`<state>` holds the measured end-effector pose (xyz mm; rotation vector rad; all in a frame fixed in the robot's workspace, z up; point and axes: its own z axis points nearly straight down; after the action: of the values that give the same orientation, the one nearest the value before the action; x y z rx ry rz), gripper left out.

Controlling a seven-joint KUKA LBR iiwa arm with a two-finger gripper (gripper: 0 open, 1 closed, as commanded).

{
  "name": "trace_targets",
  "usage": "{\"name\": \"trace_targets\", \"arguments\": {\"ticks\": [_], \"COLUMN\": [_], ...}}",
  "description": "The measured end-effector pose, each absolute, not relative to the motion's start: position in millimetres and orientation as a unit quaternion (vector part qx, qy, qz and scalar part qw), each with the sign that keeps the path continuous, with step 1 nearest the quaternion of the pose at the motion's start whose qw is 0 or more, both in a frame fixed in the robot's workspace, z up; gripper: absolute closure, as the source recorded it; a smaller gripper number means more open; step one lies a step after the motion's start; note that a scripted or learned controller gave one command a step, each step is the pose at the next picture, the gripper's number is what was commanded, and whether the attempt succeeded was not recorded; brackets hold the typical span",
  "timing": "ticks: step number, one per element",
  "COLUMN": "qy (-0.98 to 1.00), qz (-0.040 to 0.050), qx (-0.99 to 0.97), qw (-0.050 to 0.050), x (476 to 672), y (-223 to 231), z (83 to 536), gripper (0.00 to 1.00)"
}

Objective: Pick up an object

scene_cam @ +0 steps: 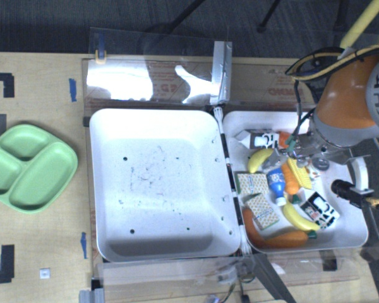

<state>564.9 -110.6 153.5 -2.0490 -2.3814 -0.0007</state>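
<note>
Claw (301, 149), state hidden, hangs over the right bin (360, 232); the near banana (298, 218) looks light, firm; grip mid-curve.

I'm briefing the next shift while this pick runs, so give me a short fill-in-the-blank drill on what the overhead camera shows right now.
1. The bananas, cartons and other items are all piled in the ____ bin as the camera sees it.
2. The divided plate lying on the bench left of both bins is ____ in colour.
3. The arm has a band above its wrist coloured ____.
4. The curved fruit near the pile's front edge is coloured ____.

Missing words: right; green; orange; yellow
</note>
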Motion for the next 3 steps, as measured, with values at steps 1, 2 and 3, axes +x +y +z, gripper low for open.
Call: {"name": "trace_targets", "arguments": {"ticks": [1, 2, 3], "qy": [-0.835, -0.835, -0.904], "qz": [-0.0018, -0.0042, -0.0013], "qx": [-0.55, -0.551, -0.428], "qw": [-0.003, -0.006, -0.003], "x": [602.1, 604.2, 634.0], "y": [-140.0, -139.5, -82.0], "z": [86.5, 98.7, 185.8], "gripper": [0.0, 1.0, 1.0]}}
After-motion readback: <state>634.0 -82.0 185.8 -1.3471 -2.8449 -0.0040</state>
